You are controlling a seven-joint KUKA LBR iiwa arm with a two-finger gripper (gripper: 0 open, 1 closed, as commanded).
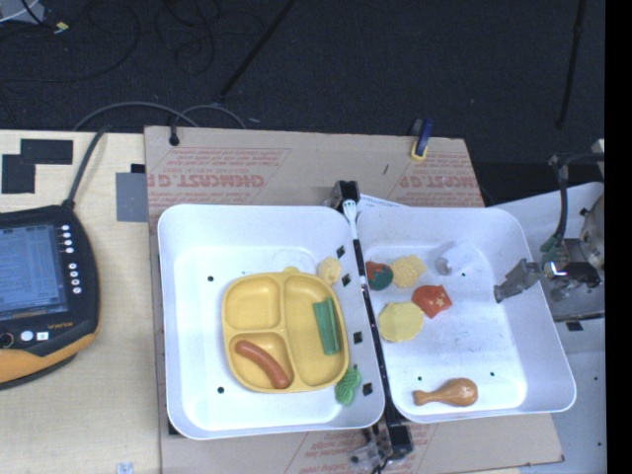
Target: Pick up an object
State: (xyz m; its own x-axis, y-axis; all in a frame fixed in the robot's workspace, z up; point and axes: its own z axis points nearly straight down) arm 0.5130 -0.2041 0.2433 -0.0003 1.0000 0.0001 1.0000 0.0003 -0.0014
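Note:
The right bin (533, 378) holds several toy foods: a red and green piece (378, 276), a yellow corn piece (408, 267), a red chunk (432, 299), a pale yellow round piece (400, 321), a brown drumstick (446, 394) near the front, and a small grey object (444, 262). My gripper (521, 278) hangs over the right side of this bin, well to the right of the red chunk and apart from every object. Nothing shows in its grasp.
In the left bin (188, 265) a yellow divided tray (252, 304) carries a red sausage (263, 360) and a green strip (326, 326). A small yellow piece (329, 268) and a green piece (346, 389) lie by the divider. A teach pendant (39, 284) rests at far left.

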